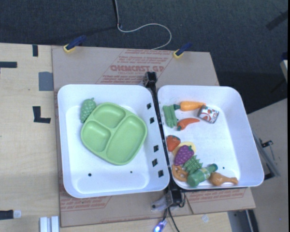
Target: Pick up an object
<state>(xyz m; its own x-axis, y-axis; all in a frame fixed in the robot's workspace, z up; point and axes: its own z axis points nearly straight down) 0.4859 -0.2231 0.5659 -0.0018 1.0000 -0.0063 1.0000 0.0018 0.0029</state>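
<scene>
Nothing is judged picked yet: toy foods, including a carrot and a small can, lie untouched in the right bin, a green divided plate lies in the left bin, and jaw state cannot be told.

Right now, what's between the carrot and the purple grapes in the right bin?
Camera view: an orange-red chili pepper and a tomato lie between the carrot and purple grapes.

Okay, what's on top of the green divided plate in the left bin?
Nothing lies on the green divided plate; its three compartments look bare. A green grape bunch touches its upper left rim. Whatever lies under the plate is covered.
</scene>
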